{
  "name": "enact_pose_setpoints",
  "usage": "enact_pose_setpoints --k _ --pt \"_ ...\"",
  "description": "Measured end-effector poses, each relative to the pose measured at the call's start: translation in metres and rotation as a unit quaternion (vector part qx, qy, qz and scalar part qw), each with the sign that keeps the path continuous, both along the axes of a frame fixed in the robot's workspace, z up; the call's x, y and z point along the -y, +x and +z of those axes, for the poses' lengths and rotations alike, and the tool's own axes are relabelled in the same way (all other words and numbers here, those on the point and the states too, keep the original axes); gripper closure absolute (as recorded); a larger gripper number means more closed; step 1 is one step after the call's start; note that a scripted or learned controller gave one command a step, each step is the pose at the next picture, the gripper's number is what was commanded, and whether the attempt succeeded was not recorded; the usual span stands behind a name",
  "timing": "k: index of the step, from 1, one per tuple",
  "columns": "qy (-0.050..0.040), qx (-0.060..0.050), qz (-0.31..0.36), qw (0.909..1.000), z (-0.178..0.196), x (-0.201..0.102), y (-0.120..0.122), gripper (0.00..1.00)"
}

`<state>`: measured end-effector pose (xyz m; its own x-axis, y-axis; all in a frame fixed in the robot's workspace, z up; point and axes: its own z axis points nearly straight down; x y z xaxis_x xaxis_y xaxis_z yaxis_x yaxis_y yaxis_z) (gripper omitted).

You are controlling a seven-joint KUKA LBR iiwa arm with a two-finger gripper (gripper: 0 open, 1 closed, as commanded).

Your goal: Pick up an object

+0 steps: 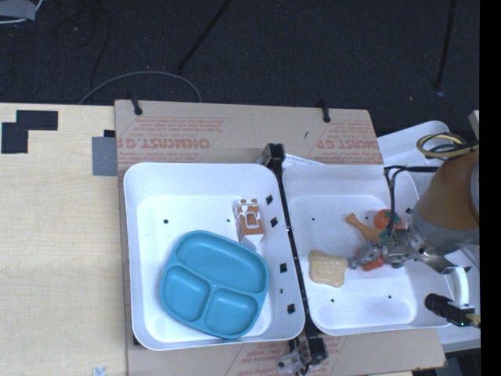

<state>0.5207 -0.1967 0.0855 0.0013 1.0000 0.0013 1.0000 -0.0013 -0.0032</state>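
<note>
My gripper [374, 255] reaches in from the right and hangs low over the middle of the right bin [360, 316]. A small red object [375, 265] lies directly beneath its tip; whether it is held is not visible. Just left of the gripper sits a pale yellow, bread-like piece [326, 269]. A tan stick-shaped item [358, 224] and an orange-red toy [383, 218] lie just behind the gripper. In the left bin [149, 210] rest a blue divided plate [214, 282] and a small orange-and-white block [250, 218].
A black divider strip [286, 233] runs between the two bins. The arm's orange band [452, 194] and grey wrist overhang the right bin's right wall. Cables [438, 143] loop at the far right. Cardboard [235, 131] lies under both bins.
</note>
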Motion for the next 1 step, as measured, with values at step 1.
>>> enact_pose_setpoints --k 1 --pt "-0.0001 0.001 -0.001 1.0 0.013 0.0013 0.0005 1.0"
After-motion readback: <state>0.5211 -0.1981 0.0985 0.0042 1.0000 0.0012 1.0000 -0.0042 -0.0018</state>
